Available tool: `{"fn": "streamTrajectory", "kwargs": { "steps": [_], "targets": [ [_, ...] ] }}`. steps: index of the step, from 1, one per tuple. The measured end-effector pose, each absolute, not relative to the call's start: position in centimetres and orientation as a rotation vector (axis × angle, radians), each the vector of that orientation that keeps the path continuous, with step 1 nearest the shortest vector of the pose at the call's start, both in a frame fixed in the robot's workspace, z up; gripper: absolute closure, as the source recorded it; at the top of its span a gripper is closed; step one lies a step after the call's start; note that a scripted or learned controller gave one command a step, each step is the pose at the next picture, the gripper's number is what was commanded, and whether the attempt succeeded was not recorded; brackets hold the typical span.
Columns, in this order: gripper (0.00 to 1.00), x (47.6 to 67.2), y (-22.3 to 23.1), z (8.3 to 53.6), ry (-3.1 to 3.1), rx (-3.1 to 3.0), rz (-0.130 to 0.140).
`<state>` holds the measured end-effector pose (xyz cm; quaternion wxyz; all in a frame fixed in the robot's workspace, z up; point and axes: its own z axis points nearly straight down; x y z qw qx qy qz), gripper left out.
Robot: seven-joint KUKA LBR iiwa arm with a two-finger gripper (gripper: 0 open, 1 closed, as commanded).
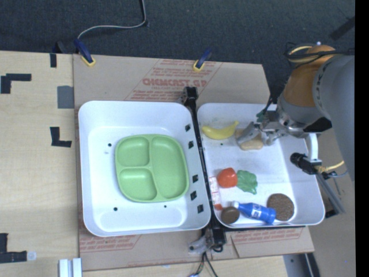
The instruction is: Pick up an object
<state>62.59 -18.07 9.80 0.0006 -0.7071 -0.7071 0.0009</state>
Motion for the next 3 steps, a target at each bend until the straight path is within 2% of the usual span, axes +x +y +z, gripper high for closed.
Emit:
{"fn": "streamTrajectory", "kwargs": {
  "steps": [1,2,3],
  "targets": [
    [0.00,66.2,-20.9,21.8,-2.227,-2.223,-0.002],
    [0.00,64.7,-10.5,13.7,-2.222,-2.215,0.002],
    [0.00,67.1,-9.8,9.0,-2.227,-2.224,-0.005]
  ]
}}
